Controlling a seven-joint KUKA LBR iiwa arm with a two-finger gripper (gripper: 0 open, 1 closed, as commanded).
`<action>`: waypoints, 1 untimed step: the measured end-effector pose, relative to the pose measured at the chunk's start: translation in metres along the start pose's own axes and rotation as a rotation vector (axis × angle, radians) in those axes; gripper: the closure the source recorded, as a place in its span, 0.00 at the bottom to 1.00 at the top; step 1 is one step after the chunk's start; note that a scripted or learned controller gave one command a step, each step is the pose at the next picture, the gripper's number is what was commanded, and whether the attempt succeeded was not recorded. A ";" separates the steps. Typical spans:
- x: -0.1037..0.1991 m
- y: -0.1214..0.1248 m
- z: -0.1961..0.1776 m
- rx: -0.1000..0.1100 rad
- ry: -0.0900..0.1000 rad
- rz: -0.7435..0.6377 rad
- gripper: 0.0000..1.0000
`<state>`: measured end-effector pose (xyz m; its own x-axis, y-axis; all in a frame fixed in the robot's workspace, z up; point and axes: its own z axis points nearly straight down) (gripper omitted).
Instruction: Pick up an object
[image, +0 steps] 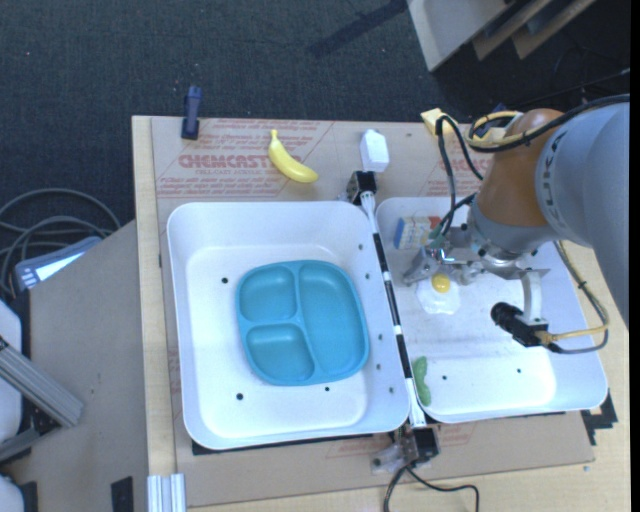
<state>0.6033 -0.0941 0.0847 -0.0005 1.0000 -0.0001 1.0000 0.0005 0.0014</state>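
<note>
In the right bin (500, 385) a small white toy fried egg with a yellow yolk (439, 291) lies near the bin's left middle. My gripper (440, 264) hangs directly above the egg's far edge, very close to it, with the grey arm and its orange band (510, 180) covering the bin's back right. A green pea pod (421, 380) rests along the right bin's front left wall. A small blue and orange item (401, 234) lies at the bin's back left. I cannot see anything lifted off the bin floor.
The left bin (200, 330) holds a blue divided plate (298, 322). On the bench behind the bins lie a yellow banana (290, 161), a white block (375, 150) and a dark blue item (190, 110). Cables trail from the arm over the right bin.
</note>
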 end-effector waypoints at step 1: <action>-0.001 0.002 -0.012 -0.006 -0.002 0.001 1.00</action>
<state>0.6049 -0.0949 0.0965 0.0003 1.0000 -0.0022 1.0000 -0.0003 0.0075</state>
